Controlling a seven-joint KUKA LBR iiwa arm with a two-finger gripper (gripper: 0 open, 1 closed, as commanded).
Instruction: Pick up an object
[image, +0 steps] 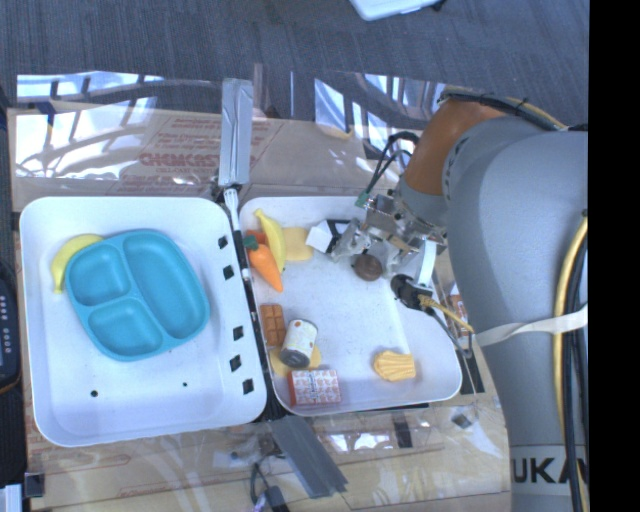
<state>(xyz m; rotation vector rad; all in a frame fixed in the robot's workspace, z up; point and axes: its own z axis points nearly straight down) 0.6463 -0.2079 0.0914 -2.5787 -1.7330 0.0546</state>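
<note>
Camera view: two shallow white bins are seen side by side. In the left bin (40, 330) a blue divided plate (137, 293) is laid, with a yellow banana-shaped piece (68, 254) tucked against its upper-left edge. The right bin (440, 385), in the centre of the frame, holds the loose objects: a banana (268, 235) and a carrot (264, 266) at its upper-left corner, a pale yellow piece (297, 243) just beside them, a brown chocolate bar (272, 325), a small can (298, 342) and a red patterned box (314, 386) along the lower left, and a yellow ridged piece (394, 366) at the lower right.

The gripper (372, 240) is lowered into the upper part of the right bin, close above a small round brown object (367, 267), with a white block (320, 238) just to its left. Whether the gripper is released or clenched cannot be told; nothing is clearly seen held.

The brown object is judged the likeliest target. It is probably light, rigid toy plastic, smooth and rounded, so it may be squeezed out sideways or rolled. It is best taken across its widest part, with the hold centred and the bin wall to the right avoided.
</note>
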